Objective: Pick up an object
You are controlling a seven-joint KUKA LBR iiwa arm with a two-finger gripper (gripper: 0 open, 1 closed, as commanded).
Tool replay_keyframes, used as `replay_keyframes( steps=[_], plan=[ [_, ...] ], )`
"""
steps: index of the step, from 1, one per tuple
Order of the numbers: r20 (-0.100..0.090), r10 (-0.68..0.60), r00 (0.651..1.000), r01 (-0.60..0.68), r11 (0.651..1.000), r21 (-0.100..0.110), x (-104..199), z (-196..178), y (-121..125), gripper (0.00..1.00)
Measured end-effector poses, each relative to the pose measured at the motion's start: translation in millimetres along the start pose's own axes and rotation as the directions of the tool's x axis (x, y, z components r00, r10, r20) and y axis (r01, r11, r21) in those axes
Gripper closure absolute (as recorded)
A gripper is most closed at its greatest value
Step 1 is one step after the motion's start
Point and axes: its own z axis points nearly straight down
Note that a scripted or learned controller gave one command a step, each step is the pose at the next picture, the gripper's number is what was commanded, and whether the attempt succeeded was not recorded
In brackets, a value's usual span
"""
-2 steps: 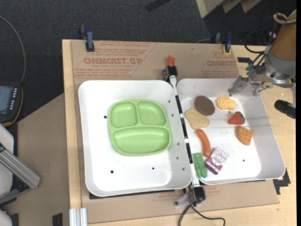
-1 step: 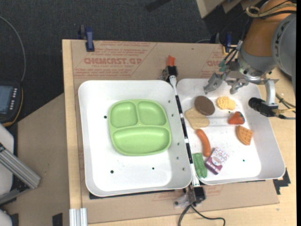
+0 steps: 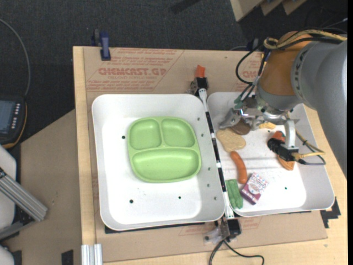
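— Hovering over the flat tan cookie-shaped piece, which lies at the left side of the right-hand shallow white bin, with a dark brown round lump touching its upper edge. My fingers hang just above that lump; whether they stand apart or together, I cannot tell from up here.

— So which one do you take?

— The brown lump, I judge, since it sits right under me. I should come straight down and close evenly, so the tan piece isn't dragged along.

— Anything nearby to mind?

— The orange sausage-shaped toy lies below the tan piece, well clear. The bin's left wall is near; I'd keep my wrist off it.

— And the green divided plate?

— In the other bin, out of my way.
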Motion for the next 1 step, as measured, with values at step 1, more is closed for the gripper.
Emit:
replay_keyframes(
  steps=[1],
  plan=[
    [0.003,0.0,1.0,0.0,1.0,-0.004,4.6,-2.7,23.0,0.0]
  ],
)
